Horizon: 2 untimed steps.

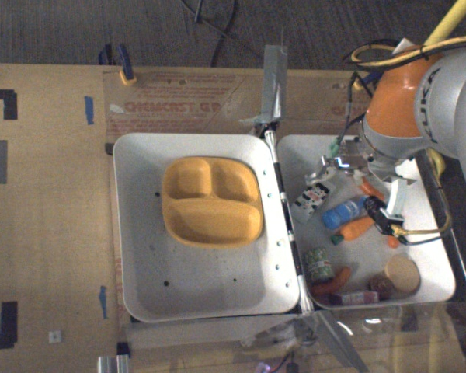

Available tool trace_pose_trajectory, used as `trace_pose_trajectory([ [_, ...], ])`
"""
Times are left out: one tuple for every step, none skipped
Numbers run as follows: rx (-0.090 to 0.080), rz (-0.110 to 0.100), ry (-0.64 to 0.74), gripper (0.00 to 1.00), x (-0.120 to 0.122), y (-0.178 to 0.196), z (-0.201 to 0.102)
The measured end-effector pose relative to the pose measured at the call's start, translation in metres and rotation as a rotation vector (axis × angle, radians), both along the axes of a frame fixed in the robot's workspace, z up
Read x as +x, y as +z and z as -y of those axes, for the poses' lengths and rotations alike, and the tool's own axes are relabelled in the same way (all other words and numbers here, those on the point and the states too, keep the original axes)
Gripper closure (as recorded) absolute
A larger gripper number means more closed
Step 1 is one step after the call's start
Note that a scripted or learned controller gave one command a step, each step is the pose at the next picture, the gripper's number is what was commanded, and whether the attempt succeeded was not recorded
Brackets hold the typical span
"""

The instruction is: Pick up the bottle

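Blue plastic marked the bottle, which lay on its side in the right bin, touching an orange carrot-shaped toy just below it. The hand hung over the upper part of that bin, just above the bottle, and whether its fingers were apart or together could not be told. A small black-and-white carton lay to the bottle's left. A green can and a tan round lid sat nearer the bin's lower edge. A yellow divided tray rested in the left bin on the desk.
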State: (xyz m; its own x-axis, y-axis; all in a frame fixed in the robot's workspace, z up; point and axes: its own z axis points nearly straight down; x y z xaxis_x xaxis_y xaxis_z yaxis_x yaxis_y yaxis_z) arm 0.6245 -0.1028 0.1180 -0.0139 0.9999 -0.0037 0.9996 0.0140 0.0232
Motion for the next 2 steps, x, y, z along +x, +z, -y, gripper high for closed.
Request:
trace_pose_trajectory([
  [0.008, 0.035, -0.180, 0.00, -0.037, -0.010, 0.001],
  [0.014, 0.045, -0.179, 1.00, -0.033, 0.005, -0.001],
])
